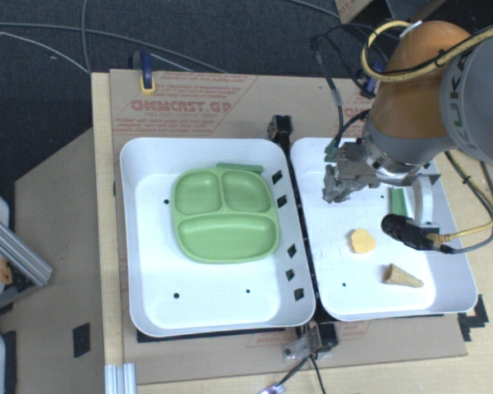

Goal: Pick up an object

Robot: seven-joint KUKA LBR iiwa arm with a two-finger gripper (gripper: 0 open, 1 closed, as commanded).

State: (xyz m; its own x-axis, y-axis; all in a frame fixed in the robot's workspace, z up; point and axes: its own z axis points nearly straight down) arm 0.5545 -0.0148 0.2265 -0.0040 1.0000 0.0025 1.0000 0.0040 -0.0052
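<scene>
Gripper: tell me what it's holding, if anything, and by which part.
Cannot be told. The gripper hangs over the right bin, and no object shows in it. The yellow piece and the wedge lie apart from it on the bin floor.

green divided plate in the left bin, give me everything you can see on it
The green plate is a rounded-square tray, pale matte green, plastic by the look of it. It has three compartments: two smaller ones at the far side and one wide one at the near side, all bare. It lies flat and upright on the floor of the left bin, roughly centred, slightly toward the far side. A darker green strip peeks out along its far edge. The gripper is over the right bin, away from the plate.
</scene>
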